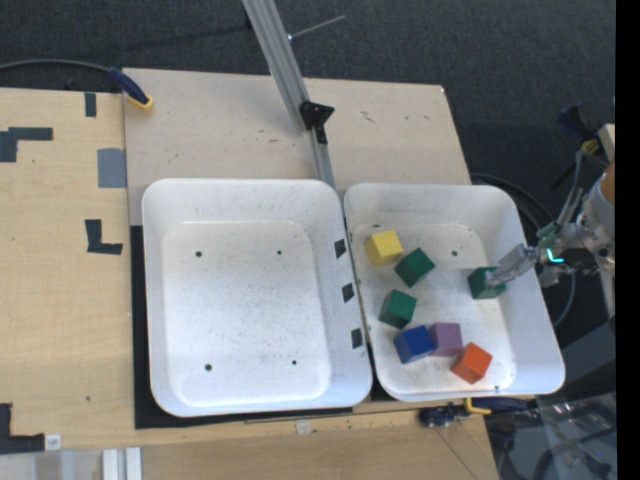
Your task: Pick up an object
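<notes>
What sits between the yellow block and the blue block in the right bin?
In the camera view, two green blocks lie between the yellow block and the blue block, on the right bin's floor.

the arm (600,218) enters from the right edge, its wrist slanting down and to the left. the gripper (497,280) sits at the end of that slant, its grey fingers (512,265) pointing left and downward, closed around a small dark green block (484,284).
</notes>
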